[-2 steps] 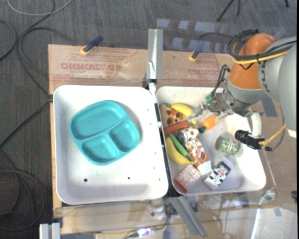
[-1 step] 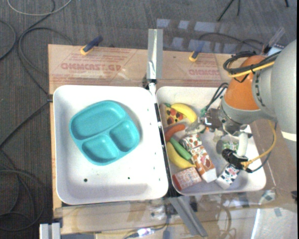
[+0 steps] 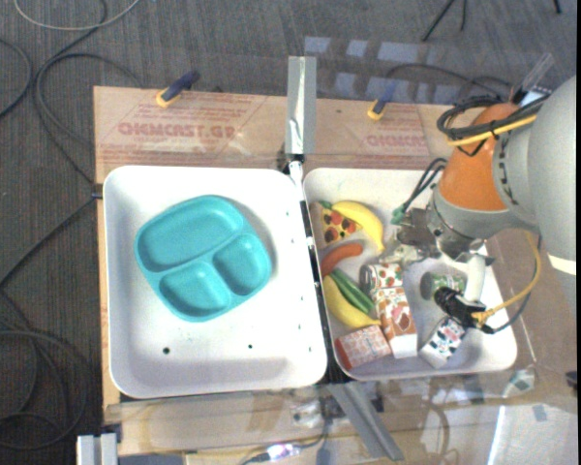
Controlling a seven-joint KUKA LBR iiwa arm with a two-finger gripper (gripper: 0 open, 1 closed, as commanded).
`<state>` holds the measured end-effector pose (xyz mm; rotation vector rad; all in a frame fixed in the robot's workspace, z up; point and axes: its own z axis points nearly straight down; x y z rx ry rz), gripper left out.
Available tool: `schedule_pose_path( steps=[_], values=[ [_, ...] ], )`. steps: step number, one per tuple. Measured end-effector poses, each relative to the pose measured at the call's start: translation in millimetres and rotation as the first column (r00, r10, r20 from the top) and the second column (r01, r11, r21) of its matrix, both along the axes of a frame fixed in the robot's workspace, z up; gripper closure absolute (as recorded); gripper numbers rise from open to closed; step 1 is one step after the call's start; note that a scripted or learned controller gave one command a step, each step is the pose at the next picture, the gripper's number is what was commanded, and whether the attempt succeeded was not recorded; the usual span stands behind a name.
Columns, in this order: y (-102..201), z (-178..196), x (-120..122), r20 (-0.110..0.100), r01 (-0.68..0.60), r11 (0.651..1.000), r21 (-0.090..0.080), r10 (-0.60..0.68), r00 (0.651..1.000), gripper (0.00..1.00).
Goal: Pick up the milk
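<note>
one milk carton (image 3: 443, 341) at the right bin's (image 3: 504, 355) five o'clock, two bananas (image 3: 341, 303) toward nine; gripper (image 3: 418, 250) near centre, its opening impossible to tell.

Grey carpet (image 3: 203, 27) lying around brown board (image 3: 198, 129); black cables (image 3: 39, 90) trailing left of it, white cable (image 3: 15, 3) looping beyond its far left corner.

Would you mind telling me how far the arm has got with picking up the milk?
Done: the gripper is over the right bin, beside the banana. In hand: nothing visibly held. Left: the whole pick; the white milk carton lies on the bin floor, apart from the gripper.
</note>
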<state>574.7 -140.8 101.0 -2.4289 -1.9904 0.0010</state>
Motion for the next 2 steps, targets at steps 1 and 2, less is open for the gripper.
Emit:
schedule_pose_path(
  steps=[1,2],
  values=[
    [52.9,81.0,-82.7,-0.005,0.185,0.983,0.000,-0.185,0.983,1.00],
    [58.7,85.2,-91.9,-0.003,-0.240,0.971,0.001,0.240,0.971,1.00]
  ],
)
